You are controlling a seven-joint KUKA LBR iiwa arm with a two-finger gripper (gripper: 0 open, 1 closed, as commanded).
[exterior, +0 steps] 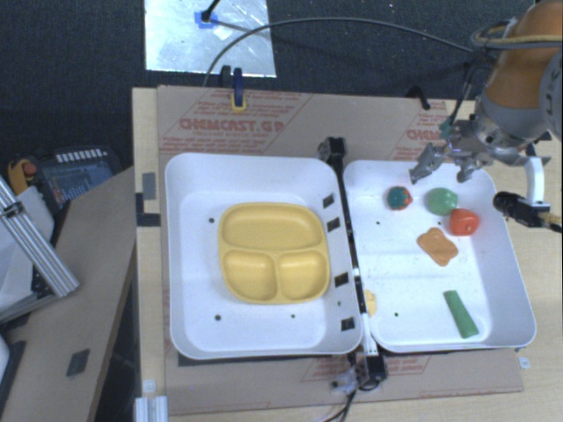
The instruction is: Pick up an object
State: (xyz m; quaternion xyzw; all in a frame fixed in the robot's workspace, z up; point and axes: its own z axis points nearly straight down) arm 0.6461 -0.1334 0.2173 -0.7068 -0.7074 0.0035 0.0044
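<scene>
In the right bin point(493, 319) lie several small objects: a teal-and-red ball point(399, 198), a green ball point(442, 200), a red piece point(464, 222), an orange piece point(437, 245) and a green stick point(460, 313). My gripper point(444, 169) hangs above the bin's far edge, just beyond the green ball, its two fingers spread apart. Nothing sits between them.
The left bin point(189, 192) holds a yellow divided tray point(271, 251). A black divider with clips point(343, 236) runs between the bins. A cable arcs over the cardboard behind them, and a black part point(519, 207) sticks in at the right edge.
</scene>
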